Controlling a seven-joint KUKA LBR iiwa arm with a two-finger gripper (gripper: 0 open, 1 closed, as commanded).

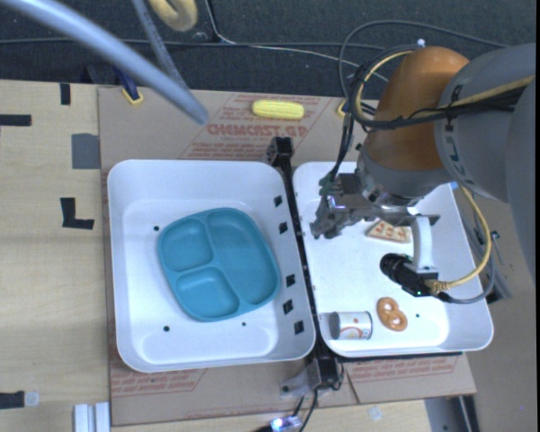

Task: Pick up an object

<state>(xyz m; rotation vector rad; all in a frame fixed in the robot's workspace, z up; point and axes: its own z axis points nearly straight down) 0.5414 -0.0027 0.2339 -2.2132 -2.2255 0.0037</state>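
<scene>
A: What is there to pick up?
B: In the right bin (450, 336), a small can (351, 326) lies on its side by the front wall, long axis left to right. Just right of it sits a pretzel (392, 314); a cracker-like piece (389, 232) lies farther back.
A: And the end effector (331, 216)?
B: It hangs over the right bin's left part, near the divider, apart from the can. Whether it is wide or narrow, I cannot tell.
A: The left bin (130, 241)?
B: It holds a blue divided plate (218, 263). A yellow corn cob (277, 109) lies on the bench behind the bins.
</scene>
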